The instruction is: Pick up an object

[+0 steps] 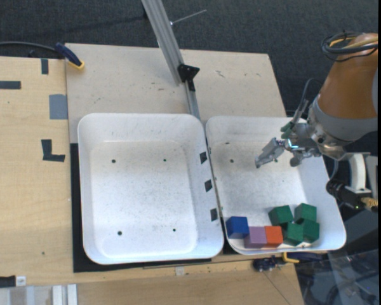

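Observation:
Several small blocks are clustered in the near corner of the right bin (247,183): a blue one (237,226), a purple one (258,236), an orange one (274,235) and several green ones (295,224). My gripper (277,161) hangs over the middle of that bin, above and well back from the blocks. It is open, with one finger (265,157) slanting to the left, and nothing sits between the fingers. The orange-banded arm (349,88) reaches in from the right.
The left bin (140,189) sits beside the right one, with black clips (207,184) along the shared rim. A slanted metal pole (167,37) rises behind the bins. A blue and yellow tool (70,54) lies at the bench's back left.

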Controlling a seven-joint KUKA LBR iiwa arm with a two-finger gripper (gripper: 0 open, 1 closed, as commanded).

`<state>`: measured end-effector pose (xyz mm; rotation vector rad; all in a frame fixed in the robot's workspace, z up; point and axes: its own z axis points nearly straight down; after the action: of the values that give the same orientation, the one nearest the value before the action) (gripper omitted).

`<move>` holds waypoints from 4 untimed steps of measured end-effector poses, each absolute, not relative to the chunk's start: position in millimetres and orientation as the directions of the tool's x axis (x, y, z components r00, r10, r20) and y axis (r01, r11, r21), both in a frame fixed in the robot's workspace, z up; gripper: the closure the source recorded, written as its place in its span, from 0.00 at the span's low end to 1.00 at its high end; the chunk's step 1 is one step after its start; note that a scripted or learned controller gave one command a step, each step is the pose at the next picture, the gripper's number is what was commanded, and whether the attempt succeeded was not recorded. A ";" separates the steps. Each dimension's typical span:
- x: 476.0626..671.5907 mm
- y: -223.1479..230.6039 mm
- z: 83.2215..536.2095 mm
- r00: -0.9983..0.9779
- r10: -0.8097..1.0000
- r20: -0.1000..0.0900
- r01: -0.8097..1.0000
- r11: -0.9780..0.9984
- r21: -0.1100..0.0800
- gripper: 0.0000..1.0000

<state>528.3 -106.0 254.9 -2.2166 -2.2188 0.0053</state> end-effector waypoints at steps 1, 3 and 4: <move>529.2 -105.8 257.4 -0.003 1.000 0.001 1.000 0.003 -0.001 0.00; 529.9 -116.5 135.8 0.000 1.000 0.001 1.000 0.000 -0.008 0.00; 529.2 -116.0 90.2 -0.001 1.000 -0.001 1.000 0.001 -0.003 0.00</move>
<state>529.2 -116.0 90.2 -2.2196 -2.2213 0.0036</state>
